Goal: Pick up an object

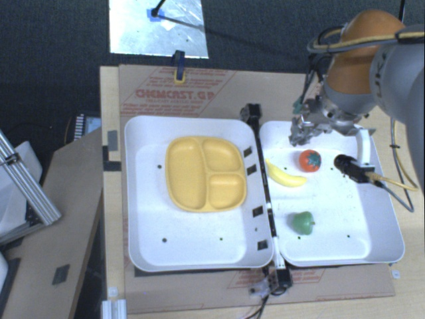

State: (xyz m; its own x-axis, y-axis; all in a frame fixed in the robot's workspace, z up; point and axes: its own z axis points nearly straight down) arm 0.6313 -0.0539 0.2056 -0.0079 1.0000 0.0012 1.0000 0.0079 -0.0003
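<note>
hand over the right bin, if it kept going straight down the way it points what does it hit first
Probably bare floor of the right bin, just up-left of the tomato. The hand points down there, though depth is unclear.

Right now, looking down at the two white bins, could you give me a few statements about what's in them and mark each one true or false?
1. The yellow divided plate lies in the left bin. True.
2. The banana lies on the yellow plate. False: it lies in the right bin, near the divider between the bins.
3. The red tomato sits beside the banana, in the same bin. True.
4. The claw is gripping the green pepper. False: the claw hovers at the far end of the right bin, above the tomato in the picture, well apart from the pepper.
5. The green pepper lies nearer the camera than the tomato. True.
</note>
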